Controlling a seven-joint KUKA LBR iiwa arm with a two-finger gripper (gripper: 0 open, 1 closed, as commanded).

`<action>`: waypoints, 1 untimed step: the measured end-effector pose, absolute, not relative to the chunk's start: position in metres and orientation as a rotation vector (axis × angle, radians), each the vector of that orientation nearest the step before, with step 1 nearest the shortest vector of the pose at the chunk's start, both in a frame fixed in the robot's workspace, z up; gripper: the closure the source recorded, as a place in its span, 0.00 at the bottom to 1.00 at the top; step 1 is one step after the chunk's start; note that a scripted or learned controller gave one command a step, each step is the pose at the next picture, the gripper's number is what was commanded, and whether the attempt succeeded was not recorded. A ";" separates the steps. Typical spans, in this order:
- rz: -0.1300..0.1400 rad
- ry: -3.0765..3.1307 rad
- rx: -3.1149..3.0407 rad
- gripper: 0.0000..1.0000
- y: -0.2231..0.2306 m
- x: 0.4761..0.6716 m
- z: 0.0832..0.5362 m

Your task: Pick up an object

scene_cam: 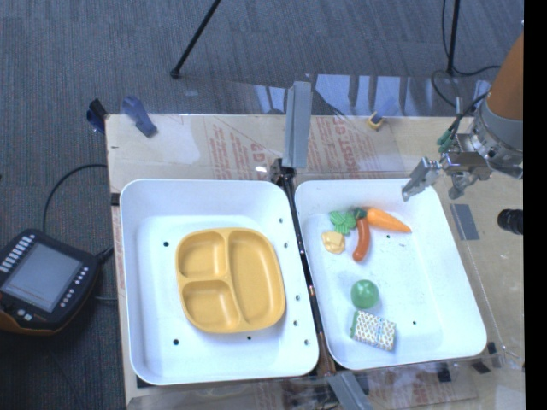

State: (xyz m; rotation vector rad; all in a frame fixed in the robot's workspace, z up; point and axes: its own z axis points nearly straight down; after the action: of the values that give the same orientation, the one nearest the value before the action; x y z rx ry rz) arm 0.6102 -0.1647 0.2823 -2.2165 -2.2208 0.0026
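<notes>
Over the far right corner of the right-hand shallow white plastic bin (466, 289) I see the two-finger metal pincer (436, 182), its fingers spread apart with nothing between them. One finger (416, 180) slants down toward the bin's upper rim, and the other sits closer to the grey arm (500, 131) with its orange band.

Inside that bin lies a cluster of small toy foods. An orange plastic carrot (389, 221) rests near the top, just below the pincer and apart from it. Beside it a red sausage-shaped piece (361, 239) lies lengthwise, with a green leafy piece (344, 220) and a small yellow lump (333, 243) to its left. Lower down I see a round green ball (365, 294), and just beneath it a flat speckled rectangular block (373, 330).

The left-hand shallow white bin (145, 229) holds a yellow three-compartment plastic tray (229, 278). Both bins sit side by side on the counter (197, 143).
</notes>
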 end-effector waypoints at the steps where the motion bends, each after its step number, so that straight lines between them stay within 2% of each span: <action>1: 0.003 -2.016 -2.406 0.00 -0.148 0.634 0.285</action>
State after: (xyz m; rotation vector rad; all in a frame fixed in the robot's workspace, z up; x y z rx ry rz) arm 0.6339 -0.1480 0.2847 -2.4063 -2.0157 0.0029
